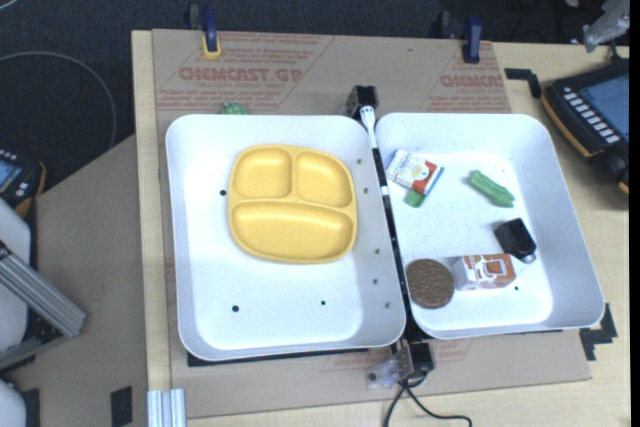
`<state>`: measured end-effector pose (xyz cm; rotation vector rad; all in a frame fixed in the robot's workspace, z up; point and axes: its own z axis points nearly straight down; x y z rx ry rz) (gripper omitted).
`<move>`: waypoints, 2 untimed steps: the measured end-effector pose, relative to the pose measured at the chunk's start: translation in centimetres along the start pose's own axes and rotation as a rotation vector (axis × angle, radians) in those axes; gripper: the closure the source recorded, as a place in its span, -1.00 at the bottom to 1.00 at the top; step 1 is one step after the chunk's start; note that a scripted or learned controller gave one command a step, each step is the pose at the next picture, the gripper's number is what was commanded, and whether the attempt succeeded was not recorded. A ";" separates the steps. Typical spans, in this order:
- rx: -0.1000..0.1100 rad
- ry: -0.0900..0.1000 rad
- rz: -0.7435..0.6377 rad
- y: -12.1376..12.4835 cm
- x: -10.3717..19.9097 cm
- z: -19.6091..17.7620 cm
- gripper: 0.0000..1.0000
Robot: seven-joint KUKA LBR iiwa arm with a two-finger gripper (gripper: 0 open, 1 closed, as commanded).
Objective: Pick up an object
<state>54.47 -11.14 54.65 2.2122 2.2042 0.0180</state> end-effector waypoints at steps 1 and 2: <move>0.014 0.002 -0.004 0.2 0.3 0.0 1.00; 0.038 0.008 -0.002 -4.7 1.3 13.5 1.00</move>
